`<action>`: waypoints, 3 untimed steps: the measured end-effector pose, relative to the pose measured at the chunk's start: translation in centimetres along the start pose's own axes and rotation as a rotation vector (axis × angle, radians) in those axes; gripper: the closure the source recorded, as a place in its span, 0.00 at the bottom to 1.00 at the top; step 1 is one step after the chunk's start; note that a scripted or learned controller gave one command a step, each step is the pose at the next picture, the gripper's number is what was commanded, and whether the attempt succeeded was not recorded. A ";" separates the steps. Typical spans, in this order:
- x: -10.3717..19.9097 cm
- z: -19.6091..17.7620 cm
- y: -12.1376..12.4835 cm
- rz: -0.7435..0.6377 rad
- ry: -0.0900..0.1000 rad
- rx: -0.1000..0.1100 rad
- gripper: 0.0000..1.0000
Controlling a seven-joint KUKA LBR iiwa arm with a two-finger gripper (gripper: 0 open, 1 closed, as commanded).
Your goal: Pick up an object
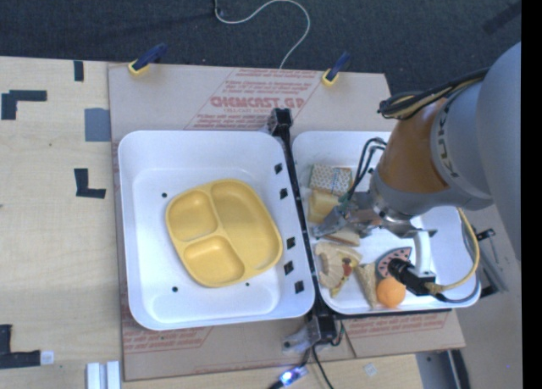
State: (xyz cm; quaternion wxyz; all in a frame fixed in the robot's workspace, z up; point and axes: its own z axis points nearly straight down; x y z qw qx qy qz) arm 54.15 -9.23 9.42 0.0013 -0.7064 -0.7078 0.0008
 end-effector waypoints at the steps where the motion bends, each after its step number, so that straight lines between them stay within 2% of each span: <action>1: -0.2 -4.3 -0.4 0.002 -0.001 -0.004 1.00; 2: -0.8 -10.0 0.3 0.001 -0.002 -0.006 1.00; 3: -0.8 -13.2 0.3 0.000 -0.001 -0.005 1.00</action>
